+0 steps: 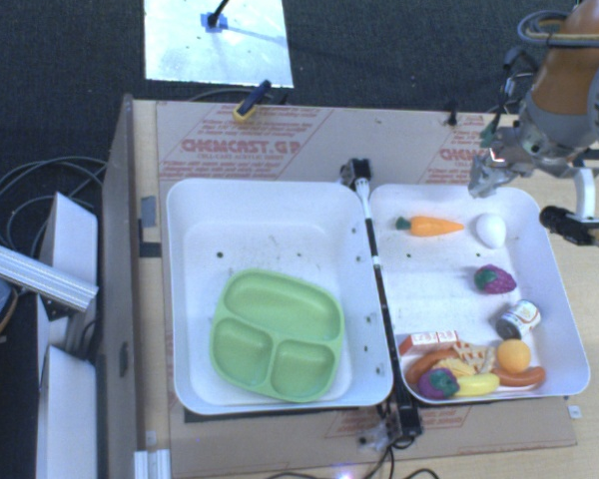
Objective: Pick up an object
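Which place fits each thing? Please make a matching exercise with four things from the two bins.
Things:
1. green tray
2. carrot
3. egg
4. small can

Places:
A. right bin, far end, just right of the carrot
B. left bin
C. right bin, near its right wall, below the purple fruit
D. right bin, far end, left of the egg

Pairs: 1-B, 2-D, 3-A, 4-C
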`<state>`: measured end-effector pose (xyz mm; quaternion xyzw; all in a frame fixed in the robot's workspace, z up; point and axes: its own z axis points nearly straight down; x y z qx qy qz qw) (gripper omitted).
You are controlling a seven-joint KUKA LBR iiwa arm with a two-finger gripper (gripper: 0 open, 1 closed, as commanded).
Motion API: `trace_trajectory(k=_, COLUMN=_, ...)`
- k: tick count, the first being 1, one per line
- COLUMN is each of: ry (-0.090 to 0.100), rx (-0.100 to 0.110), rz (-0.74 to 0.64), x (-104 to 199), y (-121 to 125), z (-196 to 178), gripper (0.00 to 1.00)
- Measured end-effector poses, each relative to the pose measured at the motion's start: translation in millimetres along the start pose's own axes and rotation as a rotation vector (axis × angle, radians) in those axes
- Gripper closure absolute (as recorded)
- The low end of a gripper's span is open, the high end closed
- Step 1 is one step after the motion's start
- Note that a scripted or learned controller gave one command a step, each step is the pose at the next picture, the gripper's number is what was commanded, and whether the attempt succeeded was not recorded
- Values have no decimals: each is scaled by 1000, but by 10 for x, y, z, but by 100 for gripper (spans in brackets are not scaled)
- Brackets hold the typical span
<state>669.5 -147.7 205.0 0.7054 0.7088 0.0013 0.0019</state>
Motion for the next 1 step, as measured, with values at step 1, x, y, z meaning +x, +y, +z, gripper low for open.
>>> trace_trajectory(k=1, ry=-1, rx=2, rz=0, x=18, y=-7, z=262, gripper=100)
